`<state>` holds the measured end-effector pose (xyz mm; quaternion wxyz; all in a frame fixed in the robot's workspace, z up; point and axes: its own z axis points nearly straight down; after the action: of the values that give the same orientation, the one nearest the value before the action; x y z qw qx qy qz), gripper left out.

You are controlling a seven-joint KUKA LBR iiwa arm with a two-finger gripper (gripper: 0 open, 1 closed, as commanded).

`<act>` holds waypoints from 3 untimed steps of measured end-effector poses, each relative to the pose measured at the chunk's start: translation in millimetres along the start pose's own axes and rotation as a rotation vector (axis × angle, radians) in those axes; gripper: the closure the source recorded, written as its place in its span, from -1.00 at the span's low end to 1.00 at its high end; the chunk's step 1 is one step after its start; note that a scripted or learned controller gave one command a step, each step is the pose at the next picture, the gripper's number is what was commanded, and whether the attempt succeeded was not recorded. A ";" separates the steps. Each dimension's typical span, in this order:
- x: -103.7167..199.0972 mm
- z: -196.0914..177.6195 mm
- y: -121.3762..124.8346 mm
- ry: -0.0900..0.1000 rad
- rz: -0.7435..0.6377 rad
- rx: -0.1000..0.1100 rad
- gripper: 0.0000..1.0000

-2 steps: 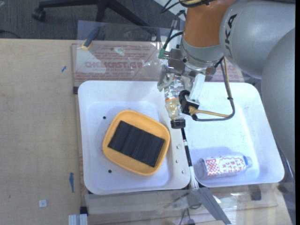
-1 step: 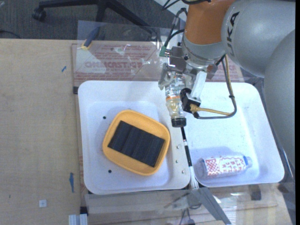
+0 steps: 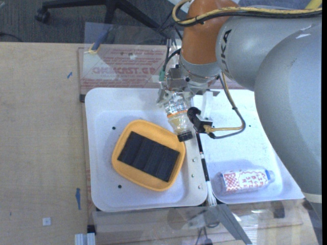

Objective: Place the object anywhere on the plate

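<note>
- We count two shallow white bins side by side on the table point(image 3: 41, 137): a left bin point(image 3: 99, 188) and a right bin point(image 3: 255, 116).
- We count one plate point(image 3: 148, 154), yellow and squarish with rounded corners, lying in the left bin with a dark rectangular patch across its middle.
- We count two bottles. One small clear bottle point(image 3: 178, 114), with amber liquid near its dark cap, hangs tilted at the gripper point(image 3: 176, 98), cap end down and toward the plate's upper right corner, over the strip where the two bins meet.
- The other, a clear bottle with a red-and-white patterned label point(image 3: 244, 180), lies on its side in the near part of the right bin, well apart from the plate.
- We count one arm point(image 3: 265, 50), grey with an orange band, reaching in from the right and covering much of the right bin.
- The jaws appear clamped on the upper part of the small bottle, though the wrist body hides the fingers themselves, so the contact is hard to make out.
- A black cable with an orange fitting point(image 3: 207, 126) runs just beside the bottle's cap.
- A clear sheet with faded red print point(image 3: 125, 70) lies behind the bins; its lettering is too faint to read.
- A chair base point(image 3: 110, 4) is cut off at the top edge.
</note>
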<state>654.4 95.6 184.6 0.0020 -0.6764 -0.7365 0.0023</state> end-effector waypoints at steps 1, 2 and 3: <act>-1.0 -8.2 0.6 0.000 0.002 0.001 1.00; 76.1 9.5 -17.3 -0.001 -0.083 0.000 1.00; 86.2 29.5 -18.5 -0.001 -0.320 0.000 1.00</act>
<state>628.5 179.8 155.2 0.0020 -0.5504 -0.8349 0.0020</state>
